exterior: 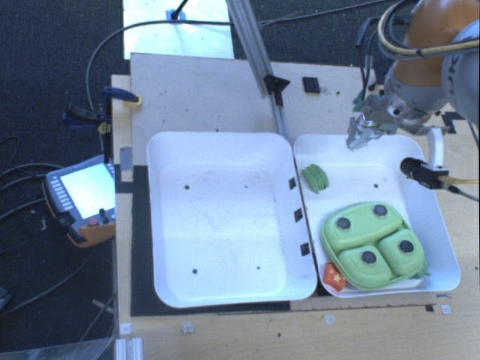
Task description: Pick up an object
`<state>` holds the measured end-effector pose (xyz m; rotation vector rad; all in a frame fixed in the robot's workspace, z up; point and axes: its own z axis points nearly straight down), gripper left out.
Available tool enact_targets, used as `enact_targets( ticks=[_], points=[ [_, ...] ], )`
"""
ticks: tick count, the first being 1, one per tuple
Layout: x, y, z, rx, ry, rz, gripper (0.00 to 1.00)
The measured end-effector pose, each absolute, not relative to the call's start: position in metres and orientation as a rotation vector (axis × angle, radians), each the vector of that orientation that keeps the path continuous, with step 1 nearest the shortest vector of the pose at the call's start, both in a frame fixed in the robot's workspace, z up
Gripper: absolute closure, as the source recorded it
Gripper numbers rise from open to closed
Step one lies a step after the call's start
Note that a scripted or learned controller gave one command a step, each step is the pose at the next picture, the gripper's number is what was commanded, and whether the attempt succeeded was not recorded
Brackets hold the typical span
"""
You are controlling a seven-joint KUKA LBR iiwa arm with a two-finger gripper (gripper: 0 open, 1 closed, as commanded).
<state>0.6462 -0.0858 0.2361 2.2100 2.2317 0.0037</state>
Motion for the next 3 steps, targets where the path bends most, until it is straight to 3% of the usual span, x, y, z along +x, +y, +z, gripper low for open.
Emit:
enact_targets(
  ticks=[3],
  points=[
    [0.641, 0.061, 0.229, 2.210, 2.232, 0.004, 1.00]
  ],
)
